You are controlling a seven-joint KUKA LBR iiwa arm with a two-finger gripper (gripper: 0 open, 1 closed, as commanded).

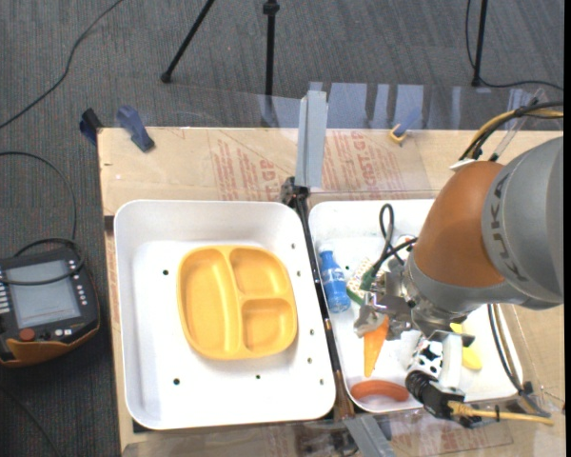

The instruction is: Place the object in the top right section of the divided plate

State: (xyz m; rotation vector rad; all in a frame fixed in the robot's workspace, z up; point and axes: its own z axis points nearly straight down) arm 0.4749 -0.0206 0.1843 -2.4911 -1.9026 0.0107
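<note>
Here the claw (374, 314) hangs over the right bin (362, 219), touching an orange carrot (373, 348); its opening cannot be told.

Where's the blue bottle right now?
The blue bottle lies in the right bin, close to its left wall, just left of the gripper and above the orange carrot.

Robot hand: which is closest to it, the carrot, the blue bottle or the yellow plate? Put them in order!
From the hand, nearest first:
1. Carrot, just below the hand in the right bin.
2. Blue bottle, to its left, by that bin's left wall.
3. Yellow plate, farthest, over in the left bin.
</note>
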